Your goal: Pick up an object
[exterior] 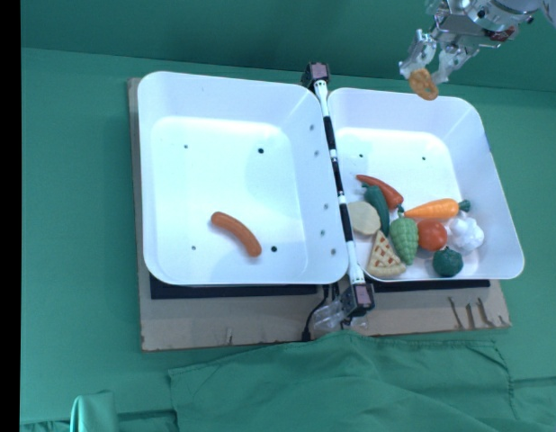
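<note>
The arm is cut off by the top right corner, so only its silver wrist and the gripper (431,61) show, up at one o'clock. The green cloth (80,196) covers the whole bench and bunches in folds at six o'clock, hiding the near edge of the brown board (260,331) under the bins. The left bin (161,97) sits at nine o'clock and the right bin (480,142) at three, touching along a black-and-white hinge strip (336,183). The pile of toy food (413,228) crowds the right bin's five o'clock corner, pieces overlapping. A sausage (237,233) lies alone in the left bin, long axis running from ten to four. The small orange piece (424,84) hangs pinched between the closed fingers above the right bin's far rim, too small to identify, slanting from eleven to five.
</note>
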